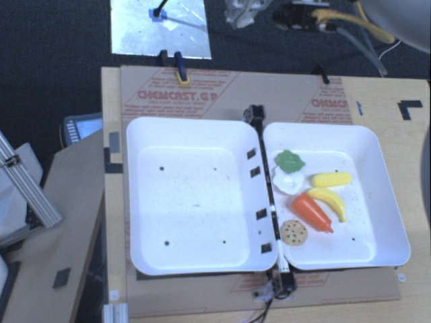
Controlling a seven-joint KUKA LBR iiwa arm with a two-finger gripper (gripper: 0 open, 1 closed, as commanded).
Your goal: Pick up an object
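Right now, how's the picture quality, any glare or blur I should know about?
Camera view: lighting is even and soft, shadows faint; the shiny sheet at the top throws bright glare; the whole frame is slightly soft, so the cookie and the green piece lack fine detail; the white bins look nearly washed out.

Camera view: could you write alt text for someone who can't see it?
Two white bins sit side by side on a bench; the right bin holds toy food: a green leaf, corn, a banana, a carrot and a cookie. The gripper hangs beyond the bench.
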